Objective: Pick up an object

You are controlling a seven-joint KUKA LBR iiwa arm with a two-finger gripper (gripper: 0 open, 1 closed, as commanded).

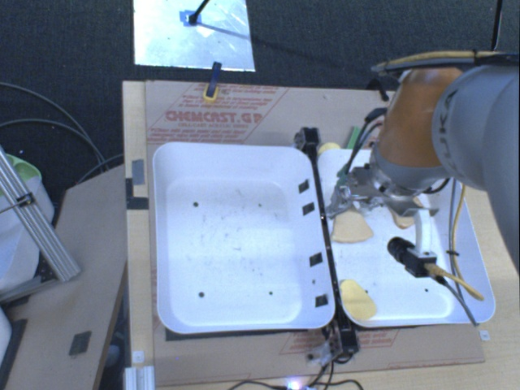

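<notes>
Arm w/ orange band over right bin [467,287], gripper [351,195] near its 10 o'clock edge; grip state: can't tell. Tan piece [352,230] just below it at 6 o'clock. Yellow piece [358,299] at bin's 7 o'clock. Left bin [175,165] alongside.

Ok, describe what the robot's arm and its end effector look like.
The thick rounded grey arm carries a broad orange band above the wrist. Yellow and black cables loop over it. The metallic silver end effector hangs below, over the shallow white right-hand bin.
</notes>
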